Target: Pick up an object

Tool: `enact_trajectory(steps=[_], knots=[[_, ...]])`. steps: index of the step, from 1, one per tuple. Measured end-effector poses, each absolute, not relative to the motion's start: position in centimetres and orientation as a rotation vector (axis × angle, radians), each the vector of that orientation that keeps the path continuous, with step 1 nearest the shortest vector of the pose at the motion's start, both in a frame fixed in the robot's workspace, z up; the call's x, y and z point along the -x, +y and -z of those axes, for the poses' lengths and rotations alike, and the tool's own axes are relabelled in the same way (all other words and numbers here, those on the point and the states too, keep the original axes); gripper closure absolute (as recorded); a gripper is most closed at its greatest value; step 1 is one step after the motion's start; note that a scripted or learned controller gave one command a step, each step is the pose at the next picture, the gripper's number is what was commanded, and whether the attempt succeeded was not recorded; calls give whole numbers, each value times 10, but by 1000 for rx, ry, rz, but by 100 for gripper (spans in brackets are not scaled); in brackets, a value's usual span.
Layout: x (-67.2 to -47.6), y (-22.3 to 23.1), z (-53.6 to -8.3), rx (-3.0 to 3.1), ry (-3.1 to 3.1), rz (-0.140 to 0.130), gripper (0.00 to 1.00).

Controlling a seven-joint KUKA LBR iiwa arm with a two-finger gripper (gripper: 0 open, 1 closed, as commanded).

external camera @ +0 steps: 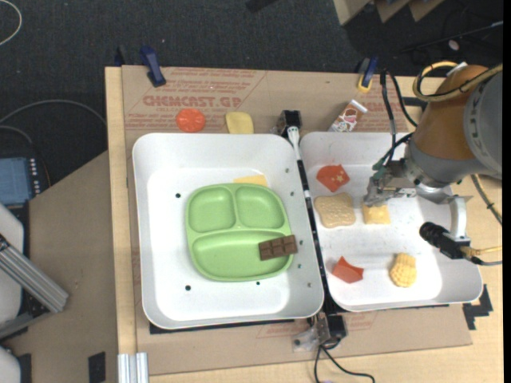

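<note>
Yellow square cheese block (377,215) lies flat, no clear long axis, under the pincer (378,195); grip unclear.

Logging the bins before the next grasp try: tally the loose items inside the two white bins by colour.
Red: 2, a chunk and a wedge
Yellow: 3, a block, a corn cob, a slice
Tan: 1, a cracker
Green: 1, a divided plate
Brown: 1, a chocolate bar
Total: 8

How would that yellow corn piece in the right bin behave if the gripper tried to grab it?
The corn looks rounded and bumpy, so it may roll or twist when pushed. It seems a small toy, probably light and stiff. It lies apart from the red piece, leaving room around it, though its curved sides might slip from a pinch.
</note>
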State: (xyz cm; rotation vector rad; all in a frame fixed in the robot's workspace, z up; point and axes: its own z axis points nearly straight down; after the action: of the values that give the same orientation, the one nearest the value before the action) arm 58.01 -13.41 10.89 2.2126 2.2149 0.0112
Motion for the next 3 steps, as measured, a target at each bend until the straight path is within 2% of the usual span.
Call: enact_trajectory(steps=[1, 2, 3], knots=[[-580, -134, -108, -2214, 2216, -10, 0], [-579, -128, -87, -2220, 2219, -1, 0], [-583, -129, -103, -2209, 2212, -14, 100]])
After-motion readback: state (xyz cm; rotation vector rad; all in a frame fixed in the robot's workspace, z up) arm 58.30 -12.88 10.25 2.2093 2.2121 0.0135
